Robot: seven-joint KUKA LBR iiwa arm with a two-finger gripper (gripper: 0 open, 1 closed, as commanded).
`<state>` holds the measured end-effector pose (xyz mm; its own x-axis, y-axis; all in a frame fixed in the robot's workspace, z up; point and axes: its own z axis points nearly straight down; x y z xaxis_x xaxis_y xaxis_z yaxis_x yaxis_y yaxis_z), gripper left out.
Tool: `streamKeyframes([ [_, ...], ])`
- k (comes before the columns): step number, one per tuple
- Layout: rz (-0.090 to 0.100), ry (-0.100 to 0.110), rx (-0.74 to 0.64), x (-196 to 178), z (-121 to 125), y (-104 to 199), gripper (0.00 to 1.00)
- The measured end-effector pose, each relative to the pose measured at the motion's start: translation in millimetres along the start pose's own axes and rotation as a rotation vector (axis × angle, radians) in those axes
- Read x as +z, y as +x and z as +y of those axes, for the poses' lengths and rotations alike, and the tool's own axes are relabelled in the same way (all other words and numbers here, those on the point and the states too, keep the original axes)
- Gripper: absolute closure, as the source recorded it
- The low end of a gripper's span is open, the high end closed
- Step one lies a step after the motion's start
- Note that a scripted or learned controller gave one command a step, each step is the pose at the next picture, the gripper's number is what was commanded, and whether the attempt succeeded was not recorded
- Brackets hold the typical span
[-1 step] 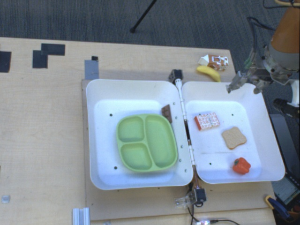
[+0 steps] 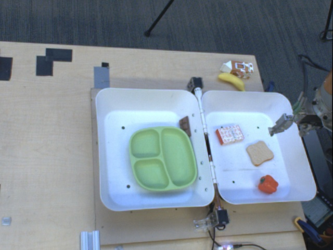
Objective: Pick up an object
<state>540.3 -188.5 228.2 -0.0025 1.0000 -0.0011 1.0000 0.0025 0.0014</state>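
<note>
A green divided plate [image 2: 163,159] is seen in the left bin [image 2: 112,155]. In the right bin [image 2: 291,186] are laid a red-and-white packet [image 2: 230,134], a bread slice [image 2: 259,153] and a red pepper [image 2: 268,184], well apart. The gripper [image 2: 281,125] is poised at that bin's right rim, clamped on nothing; finger spacing cannot be told.

This looks like a robotics lab rather than a home. A pale wooden bench [image 2: 47,155] stands on grey office carpet [image 2: 104,12], carrying two shallow white bins [image 2: 156,105] clamped side by side, with loose wiring [image 2: 218,223] at the front edge. Toy food, such as a plastic banana [image 2: 231,80], serves as test props, and a dark stand leg [image 2: 165,10] crosses the carpet.
</note>
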Motion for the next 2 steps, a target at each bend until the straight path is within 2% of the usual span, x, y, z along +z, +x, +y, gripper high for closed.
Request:
streamKeyframes([
  [1, 0.001, 0.002, 0.001, 98.1, -54.1, -17.4, 0.0],
  [2, -0.001, -0.004, 0.0, 141.8, -52.2, 24.6, 0.0],
])
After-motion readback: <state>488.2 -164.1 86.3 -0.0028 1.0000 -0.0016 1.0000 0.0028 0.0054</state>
